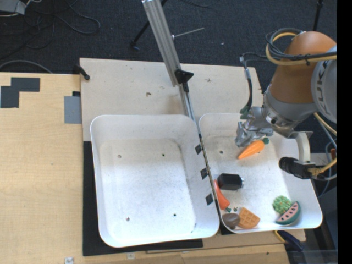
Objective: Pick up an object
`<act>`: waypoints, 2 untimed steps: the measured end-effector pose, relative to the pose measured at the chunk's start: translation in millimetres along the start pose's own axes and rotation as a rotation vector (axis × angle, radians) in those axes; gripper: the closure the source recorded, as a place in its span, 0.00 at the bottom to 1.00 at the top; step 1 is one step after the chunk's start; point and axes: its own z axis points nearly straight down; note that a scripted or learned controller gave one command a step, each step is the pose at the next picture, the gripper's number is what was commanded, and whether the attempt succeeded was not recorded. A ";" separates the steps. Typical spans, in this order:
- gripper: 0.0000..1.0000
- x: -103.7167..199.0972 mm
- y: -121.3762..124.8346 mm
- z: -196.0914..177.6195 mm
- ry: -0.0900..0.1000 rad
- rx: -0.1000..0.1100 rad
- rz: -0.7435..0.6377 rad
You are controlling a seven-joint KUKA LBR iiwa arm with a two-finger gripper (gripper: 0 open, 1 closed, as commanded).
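Carrot [251, 150] lies just below pincer [245, 135].

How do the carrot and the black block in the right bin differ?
The carrot is orange and tapered, with a green tip; the block is black and boxy. The carrot lies slanted, directly below the hand; the block lies nearly level, apart from the hand, nearer the divider. Whether the hand holds the carrot cannot be told. Both are small things in the right bin.
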 end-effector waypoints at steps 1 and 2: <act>1.00 57.9 -7.1 9.8 0.001 0.001 -0.002; 1.00 112.8 -9.8 20.3 0.000 0.001 -0.001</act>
